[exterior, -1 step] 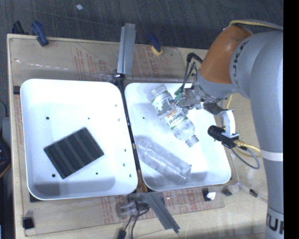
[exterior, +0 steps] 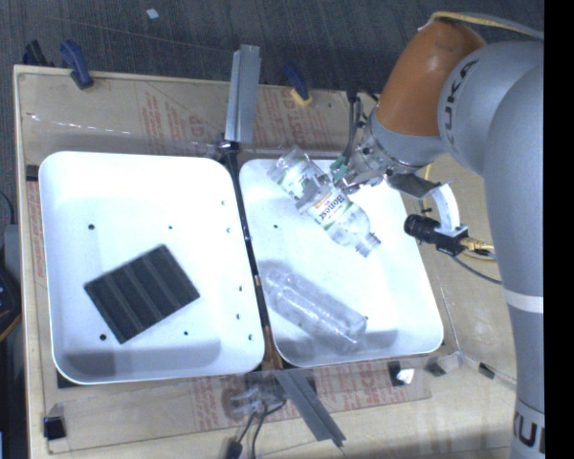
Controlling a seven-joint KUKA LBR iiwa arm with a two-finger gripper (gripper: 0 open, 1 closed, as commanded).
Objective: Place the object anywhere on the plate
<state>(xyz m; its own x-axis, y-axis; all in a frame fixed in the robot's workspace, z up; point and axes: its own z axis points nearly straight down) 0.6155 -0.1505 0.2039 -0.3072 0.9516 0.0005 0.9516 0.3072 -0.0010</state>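
- The grey KUKA arm with the orange band (exterior: 478, 94) enters from the right of the view and bends down over the upper right corner of the right bin.
- The wooden bench top (exterior: 38, 113) carries both bins side by side; blue clamps (exterior: 77, 63) sit along its far edge.
- The left shallow white bin (exterior: 67, 189) holds the dark ribbed rectangular plate (exterior: 142, 292), which lies flat and turned at an angle in the bin's lower left part.
- The right shallow white bin (exterior: 411, 304) holds two clear plastic items.
- The clear plastic water bottle with a white and green label (exterior: 323, 201) is in the upper part of the right bin, lying at a slant with its cap end pointing toward the lower right. It is well apart from the plate, in the other bin.
- A second clear plastic bottle (exterior: 316, 306), unlabelled and faint against the white, lies near the right bin's lower left, just beside the divider between the bins.
- The two-finger gripper (exterior: 356, 175) sits at the labelled bottle's upper right side, touching or just beside it. Whether the pincer is released or clenched cannot be told, and the bottle cannot be confirmed as grasped.
- A small black fitting with a cable (exterior: 435, 232) hangs off the wrist at the bin's right edge.
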